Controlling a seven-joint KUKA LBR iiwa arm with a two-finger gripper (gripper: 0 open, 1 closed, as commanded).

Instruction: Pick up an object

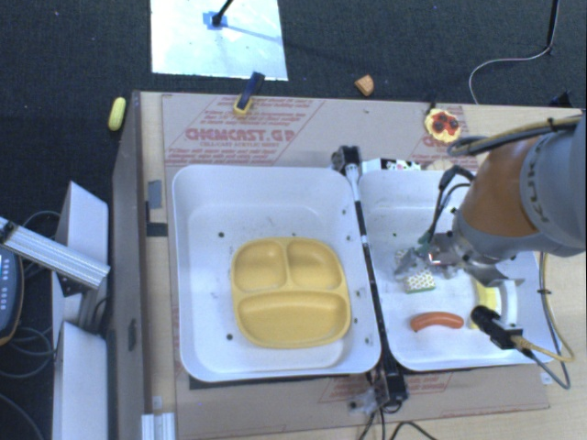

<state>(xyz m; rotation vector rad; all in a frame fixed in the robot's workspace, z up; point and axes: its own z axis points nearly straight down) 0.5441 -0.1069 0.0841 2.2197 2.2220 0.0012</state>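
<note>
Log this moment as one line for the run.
grey-and-orange arm's gripper: low in right white bin | beside green-and-white patterned block | orange sausage toy: untouched

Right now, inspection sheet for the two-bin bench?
Surface: two white bins side by side, left bin, right bin, on a board printed CHEMCAST.
Job's things: orange hot dog toy, green-and-white checked piece, yellow item, all in the right bin.
Clutter: yellow compartment tray in the left bin; red-and-yellow toy on the board.
Hand: hand low over the checked piece; grasp not discernible.
Cables: white cable on the floor.
Surroundings: dark carpet, yellow object, white sheet.
</note>
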